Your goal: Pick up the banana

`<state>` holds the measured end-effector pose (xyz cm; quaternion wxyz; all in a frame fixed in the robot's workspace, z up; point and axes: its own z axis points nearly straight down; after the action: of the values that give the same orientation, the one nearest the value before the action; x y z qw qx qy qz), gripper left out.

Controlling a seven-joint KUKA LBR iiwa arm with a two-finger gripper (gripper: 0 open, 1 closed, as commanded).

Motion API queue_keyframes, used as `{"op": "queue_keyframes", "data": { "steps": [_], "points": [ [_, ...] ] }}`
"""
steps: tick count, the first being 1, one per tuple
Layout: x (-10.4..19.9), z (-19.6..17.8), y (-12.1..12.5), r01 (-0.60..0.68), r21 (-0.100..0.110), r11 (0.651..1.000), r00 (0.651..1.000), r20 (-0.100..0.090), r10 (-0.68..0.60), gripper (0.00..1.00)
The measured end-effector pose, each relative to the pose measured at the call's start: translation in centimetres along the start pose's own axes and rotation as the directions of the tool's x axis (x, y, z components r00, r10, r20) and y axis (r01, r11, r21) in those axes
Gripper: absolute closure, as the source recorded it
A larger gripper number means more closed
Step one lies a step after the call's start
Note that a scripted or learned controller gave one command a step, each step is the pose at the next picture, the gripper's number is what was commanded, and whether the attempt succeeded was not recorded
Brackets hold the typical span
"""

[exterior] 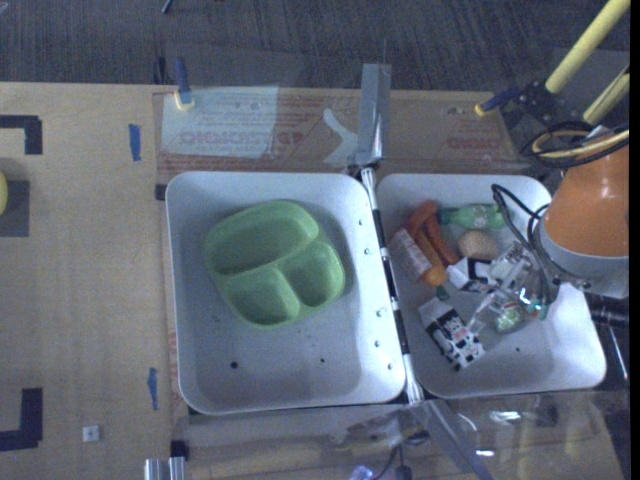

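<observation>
The gripper (505, 290) hangs low over the right bin (570, 368), in its right half, below the arm's orange band (592, 213); its mechanism is a tangle of pale and dark parts, and whether it stands wide, narrow or closed on anything cannot be told from this view. No item in the bin can be identified with certainty as the banana. The likeliest candidate is a pale yellowish rounded object (477, 243) lying just to the far left of the gripper, close to it but not seen between its parts. Near that object lie two orange carrot-like pieces (428, 238), a green item (470, 215) at the far side, and a black-and-white patterned object (458, 338) on the near side. The left bin (200, 368) holds a green divided plate (275, 263), tilted askew. Both bins sit on a light wooden bench (80, 318) marked with blue tape strips (134, 141) and black corner marks (25, 133). Beyond the bench lies dark carpet (300, 18); yellow tubing (590, 38) stands at the far right.
</observation>
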<state>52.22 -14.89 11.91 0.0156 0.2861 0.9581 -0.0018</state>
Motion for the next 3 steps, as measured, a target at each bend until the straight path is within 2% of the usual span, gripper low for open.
{"op": "queue_keyframes", "data": {
  "steps": [1, 2, 3],
  "points": [
    [3.3, -6.1, 1.5, 0.418, -0.010, 0.909, 0.908, -0.024, -0.418, 0.00],
    [5.4, 0.4, 2.3, 0.500, -0.007, 0.866, 0.866, -0.008, -0.500, 0.00],
    [10.7, -6.9, 9.0, 0.116, -0.001, 0.993, 0.993, -0.027, -0.116, 0.00]
  ]
}}
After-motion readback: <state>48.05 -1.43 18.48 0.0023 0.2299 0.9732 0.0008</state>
